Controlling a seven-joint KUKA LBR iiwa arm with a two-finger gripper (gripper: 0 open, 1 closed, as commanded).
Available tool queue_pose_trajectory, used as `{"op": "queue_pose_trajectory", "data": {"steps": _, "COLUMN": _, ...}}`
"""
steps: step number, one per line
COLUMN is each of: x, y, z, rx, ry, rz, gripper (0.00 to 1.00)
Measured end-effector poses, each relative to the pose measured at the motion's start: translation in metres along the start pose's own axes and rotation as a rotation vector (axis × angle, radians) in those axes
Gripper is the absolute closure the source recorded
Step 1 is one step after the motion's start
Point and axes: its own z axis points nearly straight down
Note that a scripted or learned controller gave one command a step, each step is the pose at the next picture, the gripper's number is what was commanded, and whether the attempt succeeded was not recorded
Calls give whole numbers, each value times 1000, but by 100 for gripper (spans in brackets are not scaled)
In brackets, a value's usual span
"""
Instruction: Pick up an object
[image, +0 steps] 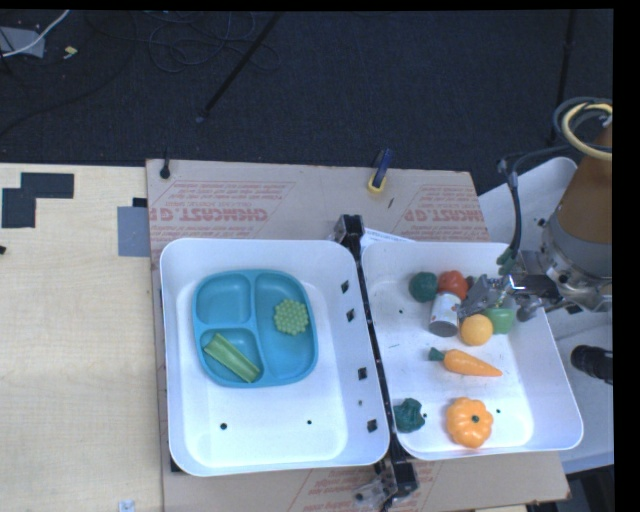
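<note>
Dark floor with loose cables up top, pale bench below, two white bins side by side on cardboard. Left bin (200, 420) carrying one blue divided plate (255, 327): one green bean pod (231, 358) in the lower left section, one knobbly green cluster (291, 316) in the right section, upper left section bare.

Right bin (540, 430) holding the pickable things. Claw (490, 297) low over the upper right part of it, arm (585, 200) coming in from the right. Crowded right under the claw: one yellow ball (476, 329), one grey can (444, 315), one light green piece (501, 320). Just left of them, one dark green round thing (423, 286) and one red-orange one (453, 283), touching each other. Carrot (466, 363) just below the ball, apart from the claw. Orange pumpkin (469, 421) and one small dark green lump (408, 414) well apart, near the front wall.

Hard to say whether the claw is open or closed; metal parts blur into the can and ball. Cannot tell if anything sits gripped. Light green piece partly covered. Arm cut off at the right.
</note>
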Motion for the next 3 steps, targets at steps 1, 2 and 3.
{"op": "queue_pose_trajectory", "data": {"steps": 1, "x": 0, "y": 2, "z": -6, "rx": -13, "ry": -2, "rz": -2, "gripper": 0}}
{"op": "queue_pose_trajectory", "data": {"steps": 2, "x": 4, "y": 10, "z": 41, "rx": -7, "ry": 0, "rz": -2, "gripper": 0}}
{"op": "queue_pose_trajectory", "data": {"steps": 3, "x": -4, "y": 12, "z": 99, "rx": -8, "ry": -1, "rz": -1, "gripper": 0}}
